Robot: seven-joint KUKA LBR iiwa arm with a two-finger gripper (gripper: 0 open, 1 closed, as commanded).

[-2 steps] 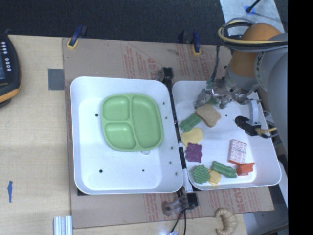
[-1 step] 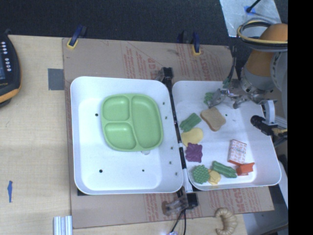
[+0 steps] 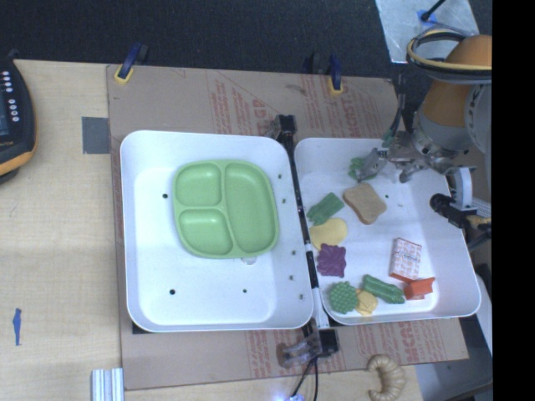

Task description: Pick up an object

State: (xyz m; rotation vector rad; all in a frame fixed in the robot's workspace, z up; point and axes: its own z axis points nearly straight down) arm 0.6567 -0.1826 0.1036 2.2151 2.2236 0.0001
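Two shallow white bins are seen side by side on a cardboard sheet (image 3: pixel 209 90) clamped to the worktop (image 3: pixel 50 249). The left bin (image 3: pixel 146 299) holds a green divided plate (image 3: pixel 226 209), lying flat near the bin's middle.

The right bin (image 3: pixel 451 303) holds the loose objects. A slice of toy bread (image 3: pixel 364 202) lies in the upper part, with a green leafy piece (image 3: pixel 325 207) to its left and a pale yellow piece (image 3: pixel 329 231) just below that. A purple grape bunch (image 3: pixel 332 260) lies beneath the yellow piece. Along the bin's near edge, a green knobbly piece (image 3: pixel 342 295), a small yellow piece (image 3: pixel 366 304) and a dark green pod-shaped piece (image 3: pixel 382 289) are grouped closely. A red-and-white packet (image 3: pixel 406 259) lies to the right, with an orange piece (image 3: pixel 419 287) just below it.

The arm (image 3: pixel 456 82) is seen at the upper right, and the gripper (image 3: pixel 386 159) is lowered over the far end of the right bin. A small green object (image 3: pixel 361 167) lies at the gripper's left side, above the bread. Whether the gripper is open or closed cannot be told, nor whether the green object is touched by it.
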